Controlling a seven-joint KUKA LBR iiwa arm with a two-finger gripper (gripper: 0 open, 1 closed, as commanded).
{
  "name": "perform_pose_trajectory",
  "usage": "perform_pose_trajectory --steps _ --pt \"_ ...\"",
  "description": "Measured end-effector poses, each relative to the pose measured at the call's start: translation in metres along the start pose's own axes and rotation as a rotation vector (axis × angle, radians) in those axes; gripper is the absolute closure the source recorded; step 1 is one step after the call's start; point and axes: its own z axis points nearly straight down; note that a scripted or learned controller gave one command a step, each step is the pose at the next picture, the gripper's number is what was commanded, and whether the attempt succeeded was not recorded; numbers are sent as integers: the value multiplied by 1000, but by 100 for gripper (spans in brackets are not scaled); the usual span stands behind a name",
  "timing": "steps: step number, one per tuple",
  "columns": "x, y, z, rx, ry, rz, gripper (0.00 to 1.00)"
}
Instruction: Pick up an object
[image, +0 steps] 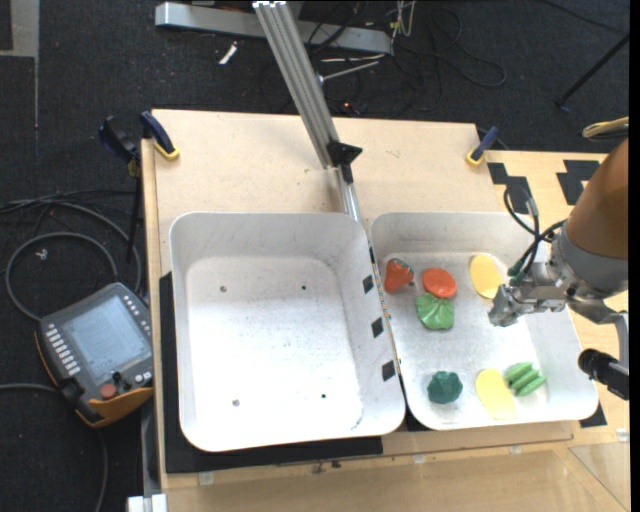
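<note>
Two white bins (200, 250): the right one holds red (398, 274), orange-red (439, 282), pale yellow (485, 272), light green (436, 313), dark green (444, 386), yellow (493, 388) and striped green (524, 378) toys.

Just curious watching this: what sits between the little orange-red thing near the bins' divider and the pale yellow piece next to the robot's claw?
In the camera view, a round orange-red piece lies between the small red one and the pale yellow piece.

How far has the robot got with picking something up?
Nothing looks picked up yet. The tool hangs over the right bin, beside the yellow piece, with nothing visibly in it. The orange piece, green leaf and the other toys all lie in the bin. Grabbing and lifting one is left.
</note>
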Motion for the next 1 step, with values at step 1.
perform_pose_trajectory --steps 1 --pt "0 2 -53 -1 0 0 100"
